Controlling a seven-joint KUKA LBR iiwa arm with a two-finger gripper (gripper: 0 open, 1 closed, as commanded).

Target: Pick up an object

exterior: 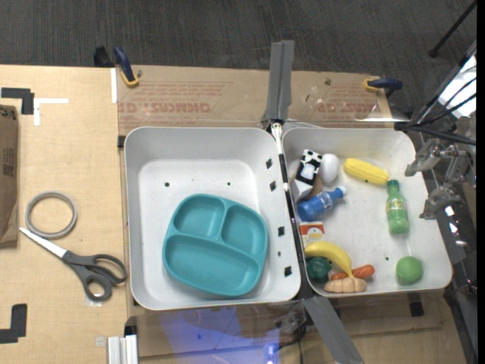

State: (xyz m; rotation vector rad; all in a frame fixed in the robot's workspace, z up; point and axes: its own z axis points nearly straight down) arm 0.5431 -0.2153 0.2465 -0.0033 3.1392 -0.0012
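The right bin [379, 136] holds several small objects: a yellow corn cob [366, 171], a green bottle [395, 207], a blue bottle [320, 202], a black-and-white toy [307, 167], a banana [331, 255] and a green ball [409, 270]. My gripper [421, 186] hangs at that bin's right rim, just right of the green bottle. It is open, with nothing between its fingers. The grey arm behind it runs off toward the right edge.
A teal divided plate [218, 245] lies in the left bin [151, 158]. On the bench to the left are scissors [76, 262] and a tape roll [51, 213]. A red-and-white box [312, 230], a dark green item [318, 268] and a bread piece [345, 284] crowd the right bin's near corner.
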